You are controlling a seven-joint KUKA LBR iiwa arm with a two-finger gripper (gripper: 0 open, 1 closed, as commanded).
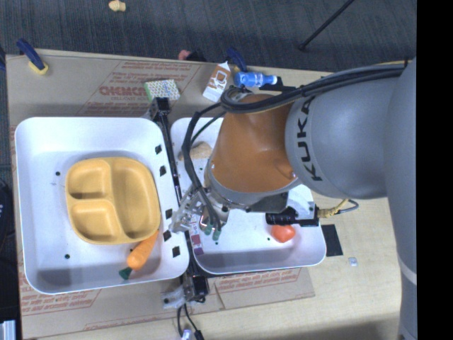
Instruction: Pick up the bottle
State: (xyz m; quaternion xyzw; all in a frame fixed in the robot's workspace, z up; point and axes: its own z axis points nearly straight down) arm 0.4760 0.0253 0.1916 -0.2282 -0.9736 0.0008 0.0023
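Left bin [28,190]: yellow tray [112,198], carrot [141,252]. Pincer [199,222] low at right bin's [304,250] left wall; grip state unreadable. Bottle hidden, likely under arm [304,140]. Advice: confirm bottle location, centre over body, avoid red object [283,234].

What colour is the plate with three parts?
Yellow. The plate sits in the left bin, seen in the camera view.

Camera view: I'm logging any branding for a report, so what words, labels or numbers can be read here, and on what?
"KUKA": black letters on the grey arm, reading sideways.
Red print on the cardboard sheet under the bins: blurred, not readable.
Small card at the bench's far edge: printed, too small to read.
Blue-and-white bottle beside it: no legible label.
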